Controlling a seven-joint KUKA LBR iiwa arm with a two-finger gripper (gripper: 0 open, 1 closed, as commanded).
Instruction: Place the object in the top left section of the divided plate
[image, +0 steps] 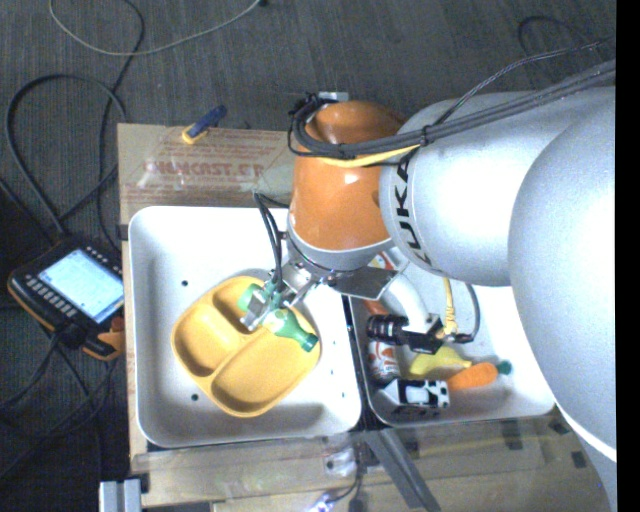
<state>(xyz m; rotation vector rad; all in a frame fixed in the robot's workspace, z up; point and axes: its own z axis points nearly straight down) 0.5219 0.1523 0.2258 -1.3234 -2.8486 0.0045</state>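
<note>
One green object (290, 330) is sitting pinched between the jaws of the gripper (268, 305) over the yellow divided plate (215, 365) (near its central ridge), so releasing cleanly means centring over the plate's top-left section first.

The bench (190, 165) is a pale wooden board with faint red lettering across its far strip. A small blue and yellow tool (203, 123) lies on its far edge. Two shallow white bins rest side by side on the board: the left bin (160, 300) takes up most of it, and the right bin (520, 400) sits touching it, largely hidden under the arm.
</note>
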